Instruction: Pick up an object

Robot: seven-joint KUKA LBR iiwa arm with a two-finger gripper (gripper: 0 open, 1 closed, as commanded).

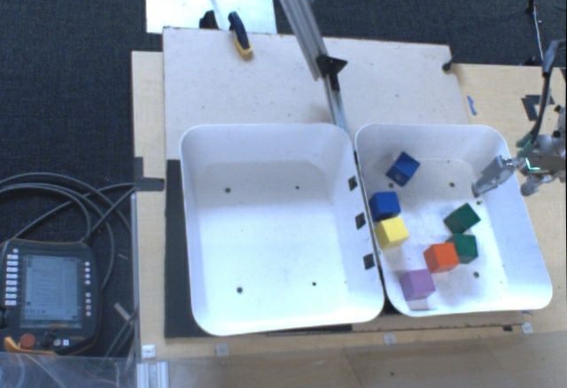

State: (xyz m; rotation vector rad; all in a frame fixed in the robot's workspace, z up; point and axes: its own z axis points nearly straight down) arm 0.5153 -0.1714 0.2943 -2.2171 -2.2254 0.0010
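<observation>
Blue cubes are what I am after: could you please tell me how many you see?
2, both in the right bin: one blue cube near its far left, another just nearer, above the yellow cube.

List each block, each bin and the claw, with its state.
Claw: over right bin's far right rim, holding nothing.
Right bin: holds seven blocks.
Blue blocks: loose.
Yellow block: beside lower blue.
Green blocks: loose.
Orange block: against green.
Purple block: loose.
Left bin: upright.
</observation>
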